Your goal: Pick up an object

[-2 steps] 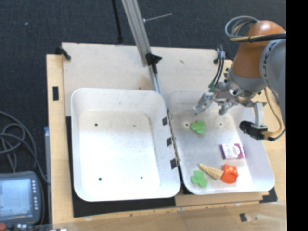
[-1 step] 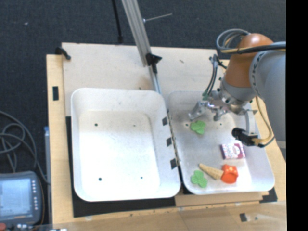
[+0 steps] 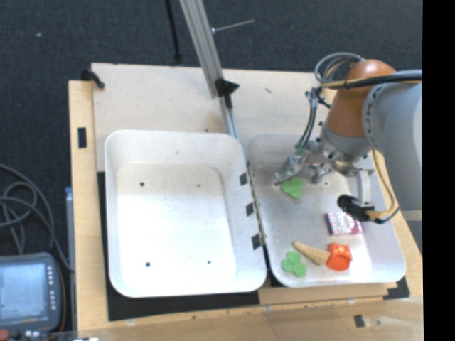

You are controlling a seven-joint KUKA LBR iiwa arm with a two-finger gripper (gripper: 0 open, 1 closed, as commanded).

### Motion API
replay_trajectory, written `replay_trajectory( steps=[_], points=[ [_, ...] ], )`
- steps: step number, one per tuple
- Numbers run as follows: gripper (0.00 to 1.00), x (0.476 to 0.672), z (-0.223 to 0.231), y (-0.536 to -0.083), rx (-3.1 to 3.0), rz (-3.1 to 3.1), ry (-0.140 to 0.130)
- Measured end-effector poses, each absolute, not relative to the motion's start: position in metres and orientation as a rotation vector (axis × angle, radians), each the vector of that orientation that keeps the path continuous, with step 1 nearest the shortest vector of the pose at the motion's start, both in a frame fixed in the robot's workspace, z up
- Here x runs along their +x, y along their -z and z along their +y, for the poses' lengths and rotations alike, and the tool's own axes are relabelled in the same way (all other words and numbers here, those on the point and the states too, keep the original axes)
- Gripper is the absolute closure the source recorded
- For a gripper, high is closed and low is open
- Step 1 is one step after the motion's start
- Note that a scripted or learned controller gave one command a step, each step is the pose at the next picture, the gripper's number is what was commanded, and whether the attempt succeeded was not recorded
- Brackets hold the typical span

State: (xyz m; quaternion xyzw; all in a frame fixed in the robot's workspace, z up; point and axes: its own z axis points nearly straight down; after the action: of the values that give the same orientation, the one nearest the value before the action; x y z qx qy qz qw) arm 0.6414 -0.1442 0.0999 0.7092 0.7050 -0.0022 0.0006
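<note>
The gripper [image 3: 302, 170] is low in the right bin [image 3: 384, 258], near its far edge, with a green piece [image 3: 292, 187] at or just under its tips. Whether the tool is wide, narrow or closed on that piece cannot be told from here; the wrist hardware hides the tips. The other candidates lie toward the bin's near edge: a pink box [image 3: 342, 223] by the right side, a cone [image 3: 311, 253] touching an orange piece [image 3: 339, 256], and a second green piece [image 3: 293, 263] at the near left corner. The left bin [image 3: 178, 212] holds nothing to grasp. The main risk, as I judge it, is that the green piece is flat and small, so the tips may close above it or nudge it sideways and lift away bare. A cable [image 3: 387, 190] looping by the wrist could also brush the pink box.
</note>
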Motion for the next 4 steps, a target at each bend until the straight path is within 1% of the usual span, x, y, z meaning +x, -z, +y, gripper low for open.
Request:
replay_trajectory(
  steps=[1, 2, 3, 4],
  points=[
    [1.00, 0.643, -0.145, -0.113, 2.227, 2.208, -0.001],
    [1.00, 0.645, -0.150, -0.159, 2.222, 2.214, -0.006],
    [1.00, 0.647, -0.151, -0.214, 2.214, 2.219, -0.007],
    [1.00, 0.650, -0.098, -0.208, 2.215, 2.228, 0.000]
  ],
)
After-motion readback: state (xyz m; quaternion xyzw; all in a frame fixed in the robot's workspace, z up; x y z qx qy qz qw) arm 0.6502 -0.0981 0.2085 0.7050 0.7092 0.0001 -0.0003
